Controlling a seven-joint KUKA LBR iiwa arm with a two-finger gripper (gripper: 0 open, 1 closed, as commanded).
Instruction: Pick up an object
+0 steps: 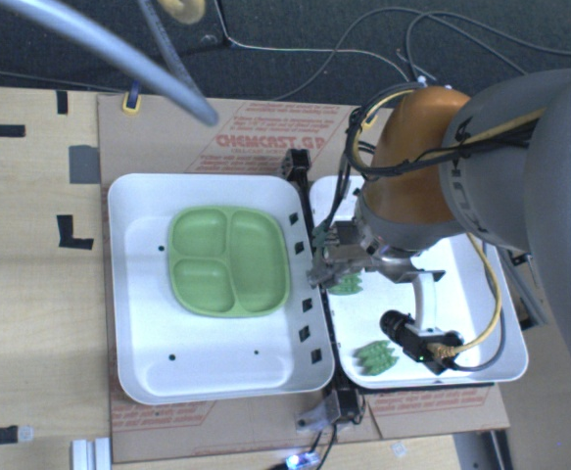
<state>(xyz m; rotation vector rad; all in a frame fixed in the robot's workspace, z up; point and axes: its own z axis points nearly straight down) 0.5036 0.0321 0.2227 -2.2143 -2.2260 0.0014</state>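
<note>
Green is what we spot first: a small leafy toy (345,284) lies by the left wall of the right bin (500,365), right under the gripper (336,262), another green toy (375,356) sits near the bin's front edge, and we think no pick has happened yet.

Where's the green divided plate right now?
The green divided plate lies in the left white bin, toward its upper middle, left of the gripper.

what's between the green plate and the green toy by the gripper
In the camera view, between the green divided plate and the small green toy run the bins' adjoining white walls.
</note>
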